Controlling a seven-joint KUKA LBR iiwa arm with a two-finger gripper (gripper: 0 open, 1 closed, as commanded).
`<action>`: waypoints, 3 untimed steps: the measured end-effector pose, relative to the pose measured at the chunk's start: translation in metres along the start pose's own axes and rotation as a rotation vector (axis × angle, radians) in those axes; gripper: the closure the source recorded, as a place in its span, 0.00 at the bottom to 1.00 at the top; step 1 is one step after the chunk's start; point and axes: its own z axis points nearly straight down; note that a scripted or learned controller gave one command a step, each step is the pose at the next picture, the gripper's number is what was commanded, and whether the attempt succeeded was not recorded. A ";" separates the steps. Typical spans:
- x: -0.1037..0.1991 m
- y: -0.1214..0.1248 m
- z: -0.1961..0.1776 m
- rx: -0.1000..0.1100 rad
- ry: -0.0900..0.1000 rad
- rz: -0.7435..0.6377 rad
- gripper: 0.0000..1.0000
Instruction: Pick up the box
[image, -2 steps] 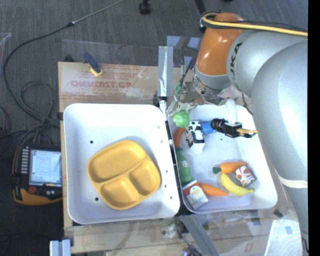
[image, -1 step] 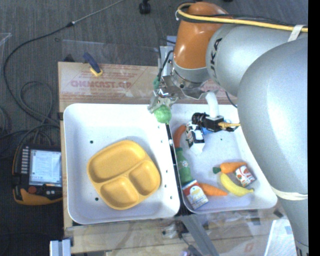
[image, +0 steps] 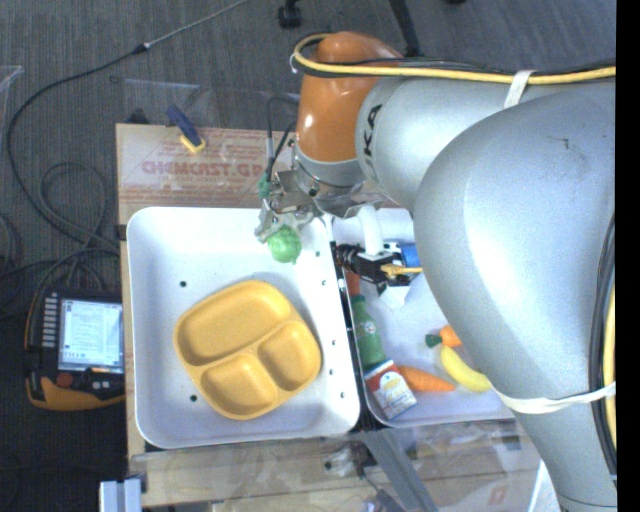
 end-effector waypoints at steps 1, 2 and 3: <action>0.038 -0.072 0.017 0.001 0.003 -0.071 1.00; -0.013 -0.065 -0.024 -0.001 0.002 -0.114 1.00; -0.013 -0.033 -0.039 -0.002 -0.002 -0.223 1.00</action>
